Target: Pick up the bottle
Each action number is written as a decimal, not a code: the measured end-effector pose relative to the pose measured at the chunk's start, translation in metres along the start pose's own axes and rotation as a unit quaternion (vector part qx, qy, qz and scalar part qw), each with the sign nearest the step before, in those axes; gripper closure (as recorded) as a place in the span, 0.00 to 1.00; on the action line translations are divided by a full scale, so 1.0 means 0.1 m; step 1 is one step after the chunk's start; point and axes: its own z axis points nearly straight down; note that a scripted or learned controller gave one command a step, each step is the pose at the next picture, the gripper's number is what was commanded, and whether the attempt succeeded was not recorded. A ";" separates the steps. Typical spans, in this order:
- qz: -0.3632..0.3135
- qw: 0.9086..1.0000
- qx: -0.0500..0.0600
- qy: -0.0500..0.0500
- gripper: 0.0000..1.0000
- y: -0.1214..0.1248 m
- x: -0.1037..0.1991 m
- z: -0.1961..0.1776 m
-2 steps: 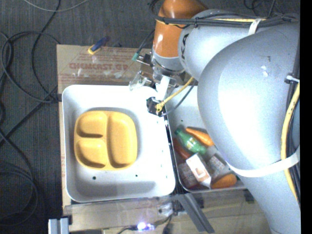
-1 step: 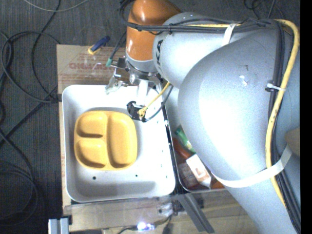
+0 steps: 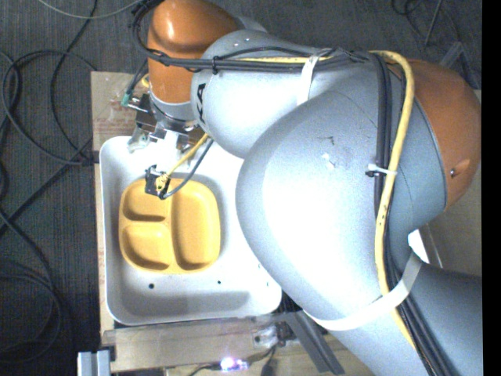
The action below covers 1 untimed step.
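My gripper point(image 3: 147, 134) hangs over the far left corner of the left white bin point(image 3: 188, 304), below the orange wrist band point(image 3: 180, 34). It is just beyond the top edge of a yellow divided plate point(image 3: 184, 229) that lies in this bin. The grey arm covers the right bin and the right part of the left bin, hiding whatever lies there.
The wooden bench edge point(image 3: 98, 116) runs along the left of the bin, with dark floor and loose cables point(image 3: 31, 178) beyond it. Bare bin floor point(image 3: 180, 292) shows in front of the plate.
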 end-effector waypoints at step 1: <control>-0.055 0.998 -0.001 -0.001 0.00 0.31 -0.84 -0.73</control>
